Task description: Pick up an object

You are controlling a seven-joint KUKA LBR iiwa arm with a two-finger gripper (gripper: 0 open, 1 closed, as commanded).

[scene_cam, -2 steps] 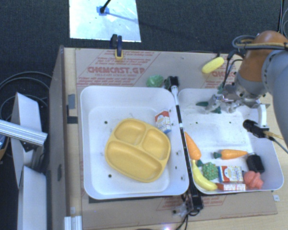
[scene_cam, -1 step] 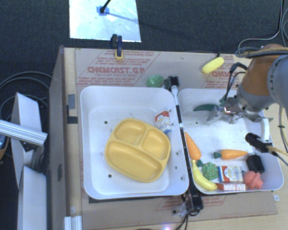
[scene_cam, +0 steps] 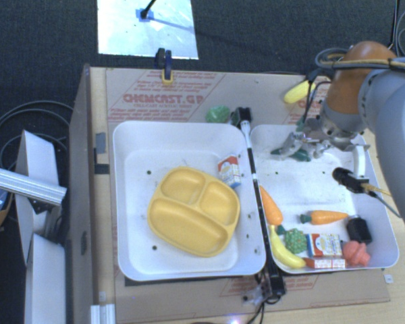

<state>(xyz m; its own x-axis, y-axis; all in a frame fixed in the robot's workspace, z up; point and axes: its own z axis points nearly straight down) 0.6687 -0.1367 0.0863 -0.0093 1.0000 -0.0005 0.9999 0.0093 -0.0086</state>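
Jaws' state unclear: the gripper (scene_cam: 299,147) blurs over a half-hidden dark green object (scene_cam: 298,155).

Glossy plastic yellow tray (scene_cam: 193,210) (smooth) in matt white bin (scene_cam: 131,181).

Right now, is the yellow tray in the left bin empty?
Empty. The yellow tray lies flat, its three compartments bare; the small carton sits beside it.

Arm reaches in, gripper (scene_cam: 302,147) apparently angled down.
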